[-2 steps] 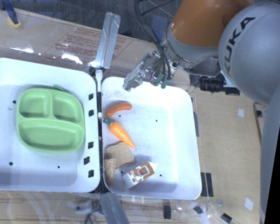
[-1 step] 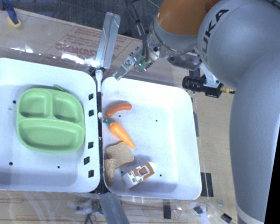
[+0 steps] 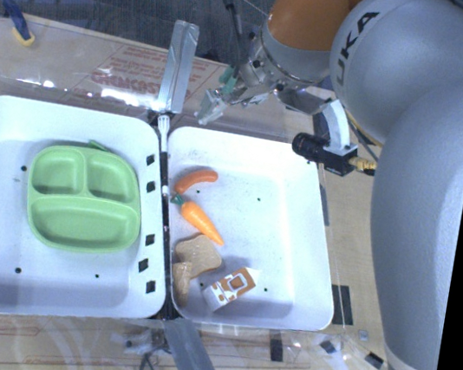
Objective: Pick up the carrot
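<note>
Carrot (image 3: 200,218) lies diagonally in the right bin (image 3: 293,234), tip toward lower right. Gripper (image 3: 213,108) hovers above the bin's far rim; its opening cannot be judged.

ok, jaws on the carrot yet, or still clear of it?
Apart. The camera view shows the gripper up above the right bin's far rim, with bare white bin floor between it and the carrot.
</note>
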Tool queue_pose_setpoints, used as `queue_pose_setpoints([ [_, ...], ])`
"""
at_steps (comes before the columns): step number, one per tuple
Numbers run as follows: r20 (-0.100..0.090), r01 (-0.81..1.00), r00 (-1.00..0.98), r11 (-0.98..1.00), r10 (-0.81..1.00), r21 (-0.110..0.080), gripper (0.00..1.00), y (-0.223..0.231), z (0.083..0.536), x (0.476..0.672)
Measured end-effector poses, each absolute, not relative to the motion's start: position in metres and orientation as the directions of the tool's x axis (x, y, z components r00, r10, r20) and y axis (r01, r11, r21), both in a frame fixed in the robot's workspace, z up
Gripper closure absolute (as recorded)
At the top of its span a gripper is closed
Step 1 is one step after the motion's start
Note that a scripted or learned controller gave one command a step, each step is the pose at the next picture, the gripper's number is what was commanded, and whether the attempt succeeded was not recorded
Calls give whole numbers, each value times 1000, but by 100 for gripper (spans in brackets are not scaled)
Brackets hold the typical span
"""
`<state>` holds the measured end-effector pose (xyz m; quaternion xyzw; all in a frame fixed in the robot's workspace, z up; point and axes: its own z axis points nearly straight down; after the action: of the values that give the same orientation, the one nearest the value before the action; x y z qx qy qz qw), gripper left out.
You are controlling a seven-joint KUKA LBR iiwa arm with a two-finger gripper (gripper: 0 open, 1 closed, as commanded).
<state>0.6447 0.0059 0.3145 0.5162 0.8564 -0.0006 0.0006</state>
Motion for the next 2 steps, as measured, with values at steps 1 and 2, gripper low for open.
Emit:
queue_pose_setpoints([
  [1,-1,1000,-16,16,1000,-2,100,-11,291,656],
  [2,-1,869,494,-494,869,-1,100,-14,360,649],
])
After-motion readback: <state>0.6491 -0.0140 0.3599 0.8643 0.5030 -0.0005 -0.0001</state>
